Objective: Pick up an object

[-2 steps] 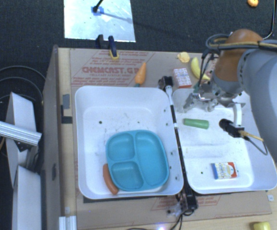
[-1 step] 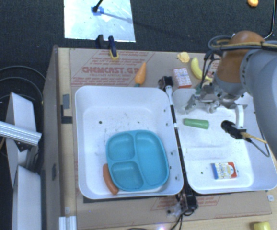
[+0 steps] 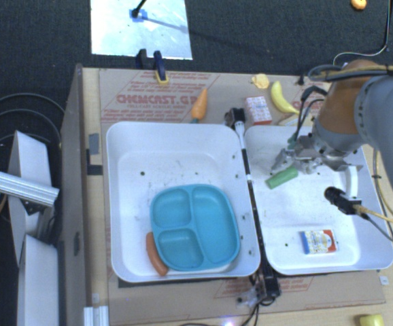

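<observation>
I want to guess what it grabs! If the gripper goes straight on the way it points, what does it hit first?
Probably the green stick in the right bin. The gripper points down at it from just above. The gap between them is hard to judge from this slanted view.

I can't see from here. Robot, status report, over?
Gripper low in right-hand bin. Green block right by it, grasp unconfirmed. Small packet lies apart.
</observation>
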Robot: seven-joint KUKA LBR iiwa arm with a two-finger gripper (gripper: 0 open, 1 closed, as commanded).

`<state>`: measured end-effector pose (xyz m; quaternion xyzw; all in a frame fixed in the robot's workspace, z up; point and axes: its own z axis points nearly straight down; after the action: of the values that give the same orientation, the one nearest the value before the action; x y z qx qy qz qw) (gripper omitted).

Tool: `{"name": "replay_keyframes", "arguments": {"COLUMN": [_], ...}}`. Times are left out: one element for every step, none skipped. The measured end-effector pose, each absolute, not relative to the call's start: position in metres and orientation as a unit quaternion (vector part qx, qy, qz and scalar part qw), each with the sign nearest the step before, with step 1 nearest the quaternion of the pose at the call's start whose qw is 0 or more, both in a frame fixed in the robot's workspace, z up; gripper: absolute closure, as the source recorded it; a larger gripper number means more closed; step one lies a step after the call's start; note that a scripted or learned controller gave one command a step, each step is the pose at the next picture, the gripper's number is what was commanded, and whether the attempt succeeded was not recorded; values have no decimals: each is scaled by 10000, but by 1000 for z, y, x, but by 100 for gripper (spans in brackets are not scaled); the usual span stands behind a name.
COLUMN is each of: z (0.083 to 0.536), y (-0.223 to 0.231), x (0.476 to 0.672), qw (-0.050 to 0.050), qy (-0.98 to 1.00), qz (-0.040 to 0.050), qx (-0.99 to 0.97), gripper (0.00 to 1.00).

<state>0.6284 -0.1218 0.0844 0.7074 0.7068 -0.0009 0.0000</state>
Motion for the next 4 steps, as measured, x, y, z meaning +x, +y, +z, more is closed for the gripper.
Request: {"name": "replay_keyframes", "arguments": {"z": [86, 84, 96, 96], "y": [-97, -111, -110, -110], "x": [671, 629, 633, 632], "qw": [21, -3, 21, 18], "qy": [7096, 7069, 7079, 7079], "qz": [25, -8, 18, 16], "qx": [7046, 7073, 7063, 7063], "gripper": [0, 0, 100, 0]}}
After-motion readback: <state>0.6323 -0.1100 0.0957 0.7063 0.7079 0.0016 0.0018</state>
